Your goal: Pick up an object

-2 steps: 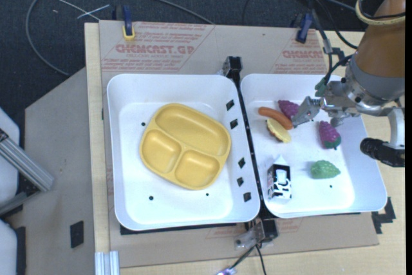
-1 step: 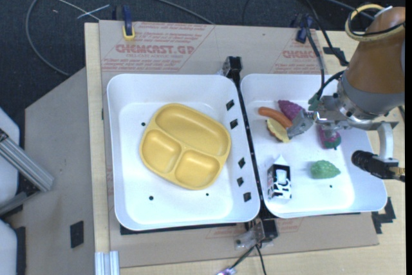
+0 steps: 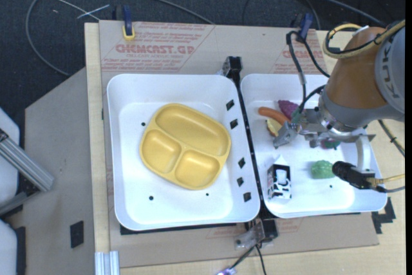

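**Mia:** Look, two white bins sit side by side on the desk (image 3: 161,42). The left bin (image 3: 122,158) has a big yellow plate (image 3: 185,146) in it. The plate has three little parts and lies flat in the middle of the bin.

**Ben:** And the right bin (image 3: 309,203)?

**Mia:** That one has the small things. There is a green lump (image 3: 321,169) near the middle. A black and white thing (image 3: 280,181) lies by the near left corner of that bin. An orange thing (image 3: 273,114) and a purple thing (image 3: 288,105) lie close together at the far side. There is also a small yellowish thing (image 3: 275,127) just beside the orange one.

**Ben:** Where is the robot?

**Mia:** The arm (image 3: 360,80) comes in from the right. It hangs over the right bin. Its end part (image 3: 302,129) is low, right next to the orange and purple things.

**Ben:** Are the jaws spread or pinching something?

**Mia:** I cannot tell. The arm covers them from up here. I can't see any thing between them.

**Ben:** What else?

**Mia:** Black clips (image 3: 233,66) hold the bins where they meet. Thin wires (image 3: 45,3) curl on the dark floor past the far side of the desk.
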`<state>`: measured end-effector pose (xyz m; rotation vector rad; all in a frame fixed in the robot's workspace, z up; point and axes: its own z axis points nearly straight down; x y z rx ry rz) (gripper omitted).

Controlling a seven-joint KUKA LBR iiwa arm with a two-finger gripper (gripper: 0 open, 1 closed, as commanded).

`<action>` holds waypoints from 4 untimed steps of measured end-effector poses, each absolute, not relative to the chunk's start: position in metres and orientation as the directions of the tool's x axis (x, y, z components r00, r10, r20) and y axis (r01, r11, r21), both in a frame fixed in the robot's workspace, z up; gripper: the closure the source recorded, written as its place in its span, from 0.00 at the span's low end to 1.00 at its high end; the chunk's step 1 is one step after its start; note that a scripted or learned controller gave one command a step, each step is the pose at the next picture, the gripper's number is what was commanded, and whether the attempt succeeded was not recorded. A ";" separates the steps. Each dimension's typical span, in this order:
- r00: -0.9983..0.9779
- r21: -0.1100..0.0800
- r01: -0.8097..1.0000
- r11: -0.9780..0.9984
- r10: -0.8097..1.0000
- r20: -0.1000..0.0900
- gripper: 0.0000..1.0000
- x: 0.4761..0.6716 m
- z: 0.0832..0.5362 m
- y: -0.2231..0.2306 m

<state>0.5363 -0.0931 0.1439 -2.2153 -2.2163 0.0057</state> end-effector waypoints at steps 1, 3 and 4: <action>0.000 -0.008 1.000 0.000 1.000 0.003 0.00 0.535 0.091 -0.092; -0.001 0.005 1.000 0.001 1.000 -0.001 1.00 0.539 0.169 -0.092; -0.002 0.005 1.000 0.002 1.000 0.000 1.00 0.543 0.216 -0.084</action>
